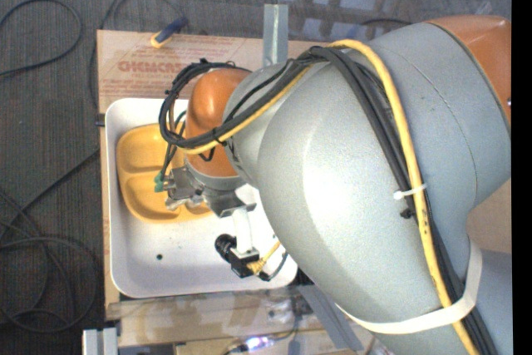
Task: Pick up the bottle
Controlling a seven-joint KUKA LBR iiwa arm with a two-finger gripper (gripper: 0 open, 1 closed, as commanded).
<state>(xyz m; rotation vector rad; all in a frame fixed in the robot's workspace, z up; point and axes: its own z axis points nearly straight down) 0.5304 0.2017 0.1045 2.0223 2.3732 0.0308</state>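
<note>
A yellow-orange rounded plastic object [140, 170], possibly the bottle lying on its side, rests in the back left part of the left white bin [150, 266]. My gripper [176, 197] is low over its right end, right against or touching it, with small green parts showing at its left side. The orange wrist band [212, 100] and the grey arm [357, 179] cover the object's right part and everything to the right. Whether anything is held cannot be made out.
The bin's front half shows bare white floor with a small dark speck [160, 256]. Brown cardboard [150, 62] lies behind the bin, with a small blue and yellow item [169, 30] at its far edge. Black cables [50, 21] run over the dark carpet.
</note>
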